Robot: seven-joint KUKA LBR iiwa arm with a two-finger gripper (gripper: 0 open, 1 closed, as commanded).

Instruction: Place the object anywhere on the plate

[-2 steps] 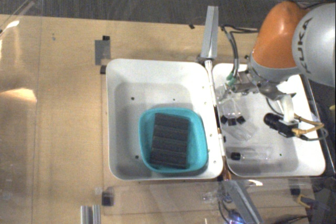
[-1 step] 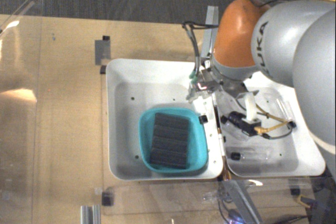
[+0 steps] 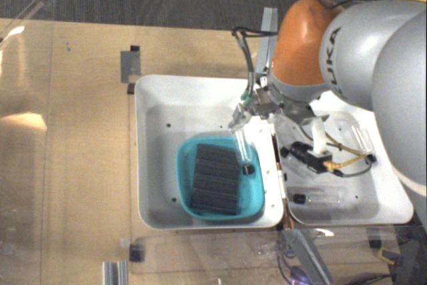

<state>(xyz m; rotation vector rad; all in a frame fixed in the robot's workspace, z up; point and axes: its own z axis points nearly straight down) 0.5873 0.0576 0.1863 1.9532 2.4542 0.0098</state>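
The desk (image 3: 67, 163) is pale wood, with a glare patch at the far left of the frame. A small grey bracket (image 3: 131, 64) stands on it just beyond the upper left corner of the left bin (image 3: 157, 163).

The left bin is white and shallow. A turquoise plate (image 3: 185, 173) with a raised rim lies in its lower right part. The task object, a dark grey ribbed block (image 3: 215, 179), lies flat on the plate, filling most of the plate's floor, with its long side running from top to bottom of the frame at a slight tilt.

The gripper (image 3: 245, 163) reaches down over the right side of the plate, just beside the right edge of the block. Whether the gripper is open or closed cannot be determined. Nothing is seen held in it.

The right bin (image 3: 383, 210) touches the left bin along their shared wall. A clear tube-like item (image 3: 322, 197) lies near its lower edge.

The arm (image 3: 373, 43), grey with an orange band, enters from the upper right of the frame.
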